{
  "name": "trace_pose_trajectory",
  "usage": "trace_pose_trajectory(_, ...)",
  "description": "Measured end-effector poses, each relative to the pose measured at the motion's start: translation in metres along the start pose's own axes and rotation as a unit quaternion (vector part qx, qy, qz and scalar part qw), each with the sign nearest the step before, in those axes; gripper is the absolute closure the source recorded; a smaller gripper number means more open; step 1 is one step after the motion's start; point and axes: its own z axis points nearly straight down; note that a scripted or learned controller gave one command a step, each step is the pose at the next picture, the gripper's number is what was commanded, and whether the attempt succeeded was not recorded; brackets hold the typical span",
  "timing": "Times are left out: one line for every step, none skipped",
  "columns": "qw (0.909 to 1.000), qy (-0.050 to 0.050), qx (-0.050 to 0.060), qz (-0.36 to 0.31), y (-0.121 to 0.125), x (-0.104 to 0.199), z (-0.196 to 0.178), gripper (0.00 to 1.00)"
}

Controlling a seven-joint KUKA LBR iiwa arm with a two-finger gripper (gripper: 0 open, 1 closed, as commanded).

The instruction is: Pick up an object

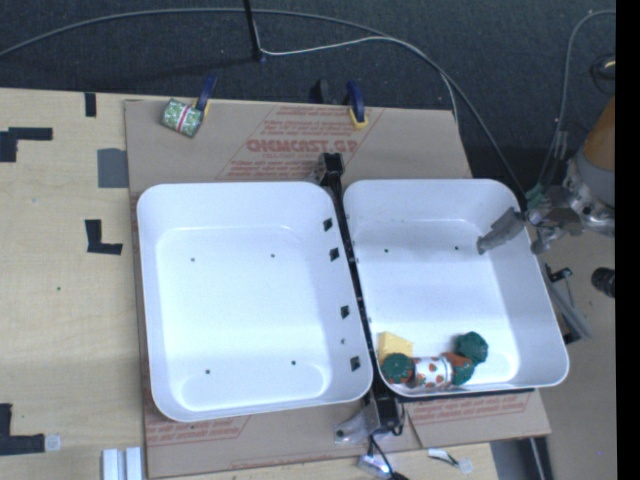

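Honestly, not much of the job looks done yet. The hand [520, 224] sits over the far right rim of the right bin [430, 203], at the surface's right edge, and nothing is between its fingers that I can make out. One grey finger pokes out toward the bin's inside, but whether the pair is spread or pinched together I can't tell from this angle, too small and too dark against the rest of the wrist. All the candidates for grabbing are bunched in the near edge of that same right bin, toward its near left corner: a yellow block [394, 344], a green round thing [398, 368] touching it, a white piece with red spots [432, 371] next along, an orange bit [460, 367], and a teal ball [472, 347] at the right end of the cluster. They're all touching or just beside each other, well apart from the hand. The left bin [240, 298] has no objects lying in it. A small green patterned item [183, 116] lies out on the cardboard near the surface's far left corner, outside both bins. So my read: the pick itself is all still to come, meaning travel over to the cluster, descend, close, lift. The crowding could make a clean grab fiddly.
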Motion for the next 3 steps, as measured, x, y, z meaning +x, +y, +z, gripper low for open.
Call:
trace_pose_trajectory(1.0000,-0.001,-0.003,0.000,0.001,0.000,-0.003,0.00)
trace_pose_trajectory(1.0000,0.000,-0.001,-0.001,0.005,0.001,0.040,0.00)
trace_pose_trajectory(1.0000,0.000,-0.001,-0.001,0.001,0.006,0.085,0.00)
